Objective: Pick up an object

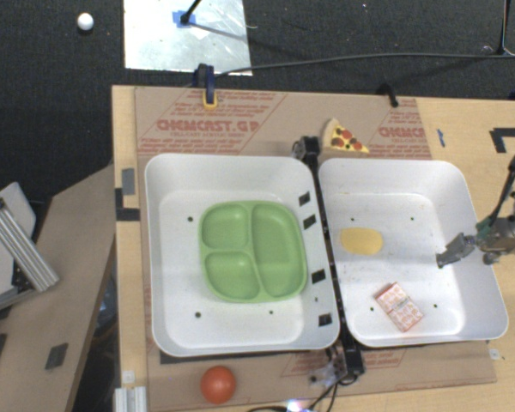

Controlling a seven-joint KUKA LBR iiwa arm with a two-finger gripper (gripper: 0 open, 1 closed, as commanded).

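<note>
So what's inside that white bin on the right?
The right bin holds a flat yellow oval piece near its middle and a small pink patterned packet toward the front. The gripper reaches in over its right side, covering a bit of the floor there.

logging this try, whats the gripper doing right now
Gripper: over the right bin, near its right side, with nothing between its fingers; open or shut cannot be told.
</note>
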